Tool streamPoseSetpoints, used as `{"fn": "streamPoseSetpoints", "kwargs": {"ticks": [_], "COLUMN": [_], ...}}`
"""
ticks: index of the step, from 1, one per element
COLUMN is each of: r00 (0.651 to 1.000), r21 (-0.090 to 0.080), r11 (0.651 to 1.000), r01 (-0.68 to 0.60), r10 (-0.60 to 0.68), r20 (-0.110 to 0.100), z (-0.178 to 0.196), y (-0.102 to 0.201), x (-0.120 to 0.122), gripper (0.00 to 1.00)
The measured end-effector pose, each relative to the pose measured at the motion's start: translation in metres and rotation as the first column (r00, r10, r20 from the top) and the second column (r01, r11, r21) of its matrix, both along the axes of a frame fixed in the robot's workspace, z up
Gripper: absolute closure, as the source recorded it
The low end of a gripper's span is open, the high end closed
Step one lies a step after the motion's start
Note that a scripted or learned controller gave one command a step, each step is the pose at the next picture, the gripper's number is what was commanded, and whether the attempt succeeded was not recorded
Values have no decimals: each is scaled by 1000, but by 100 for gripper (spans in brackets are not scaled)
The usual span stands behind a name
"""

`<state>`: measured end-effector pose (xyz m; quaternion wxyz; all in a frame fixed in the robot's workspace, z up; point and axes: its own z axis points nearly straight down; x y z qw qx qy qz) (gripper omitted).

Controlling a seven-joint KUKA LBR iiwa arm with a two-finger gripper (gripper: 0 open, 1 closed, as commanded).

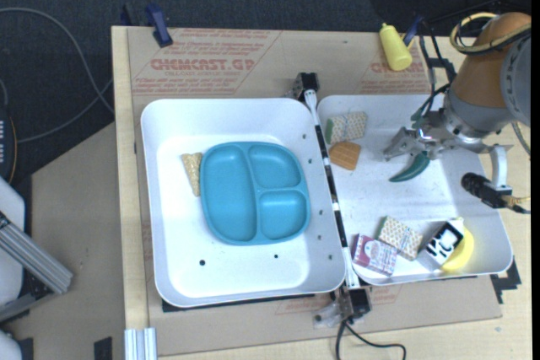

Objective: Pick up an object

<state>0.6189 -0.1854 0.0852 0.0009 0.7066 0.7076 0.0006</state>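
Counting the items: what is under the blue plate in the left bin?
A tan cracker sticks out from under the blue plate's left edge. Its other part, and anything else beneath, is covered.

Blue divided plate (253, 191) in white left bin (169, 265). White right bin (498, 253): teal curved object (413, 168), orange-brown piece (344, 154), tan speckled crackers (400, 236), pink-and-white packet (374, 255), yellow item with black-and-white label (447, 247). Orange band (481, 80) on grey arm (523, 88).

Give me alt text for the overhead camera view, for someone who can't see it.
A grey robot arm reaches from the right over the right white bin, its gripper at a dark green curved object. That bin also holds small snack items; the left bin holds a blue divided plate.
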Motion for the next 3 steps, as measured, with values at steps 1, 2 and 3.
{"fn": "streamPoseSetpoints", "kwargs": {"ticks": [1,2,3], "r00": [1000,1000,1000], "r21": [-6,0,0], "r11": [1000,1000,1000], "r01": [2,2,2], "r10": [-2,-2,-2], "r20": [-14,-3,-4], "z": [0,0,-1], "y": [61,40,22], "x": [44,13,-21], "gripper": [0,0,0]}}
